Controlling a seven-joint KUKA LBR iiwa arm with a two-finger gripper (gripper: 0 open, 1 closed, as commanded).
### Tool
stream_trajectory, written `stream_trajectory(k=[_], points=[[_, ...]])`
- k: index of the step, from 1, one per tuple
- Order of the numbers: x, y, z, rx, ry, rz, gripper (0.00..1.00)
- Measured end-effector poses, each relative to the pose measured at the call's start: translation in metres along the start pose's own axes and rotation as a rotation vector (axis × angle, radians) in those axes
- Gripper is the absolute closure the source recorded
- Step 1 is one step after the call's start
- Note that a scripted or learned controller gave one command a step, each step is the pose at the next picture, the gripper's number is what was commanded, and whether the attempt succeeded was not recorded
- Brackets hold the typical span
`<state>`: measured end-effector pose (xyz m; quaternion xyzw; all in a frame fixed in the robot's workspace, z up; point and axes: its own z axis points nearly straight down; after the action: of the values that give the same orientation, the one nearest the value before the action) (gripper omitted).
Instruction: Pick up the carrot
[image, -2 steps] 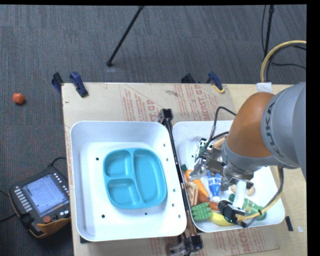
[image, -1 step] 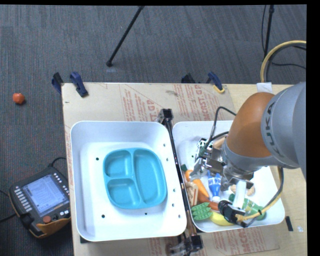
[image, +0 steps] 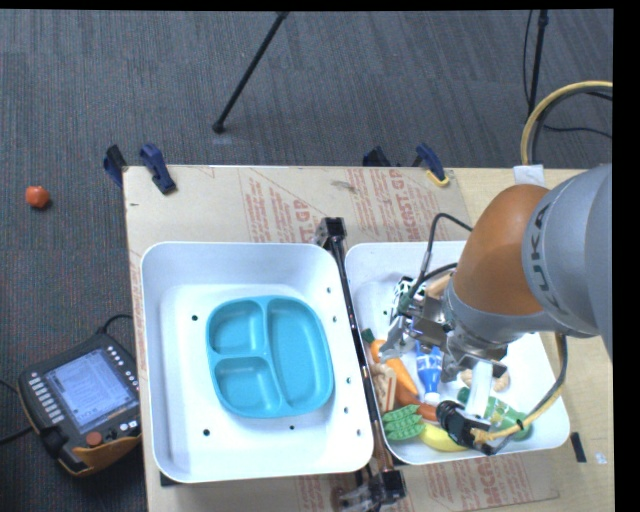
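The carrot (image: 402, 376) is a short orange piece lying in the left part of the right bin (image: 385, 265), near the divider between the bins. My gripper (image: 430, 368) hangs low over the same bin, just right of the carrot and very close to it. The bulky grey and orange wrist (image: 505, 270) covers much of the bin's middle and hides how the gripper stands. I see nothing clearly held.
Around the carrot lie a green ridged toy (image: 401, 421), a yellow banana-like piece (image: 446, 439) and other small toys. The left bin (image: 180, 285) holds a blue compartment plate (image: 270, 357). A teach pendant (image: 80, 400) sits on the floor at the left.
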<state>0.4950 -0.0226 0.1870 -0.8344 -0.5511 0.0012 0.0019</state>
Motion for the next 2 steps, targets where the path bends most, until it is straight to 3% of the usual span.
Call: stream_trajectory(k=[2], points=[[0.0,0.0,0.0,0.0,0.0,0.0,0.0]])
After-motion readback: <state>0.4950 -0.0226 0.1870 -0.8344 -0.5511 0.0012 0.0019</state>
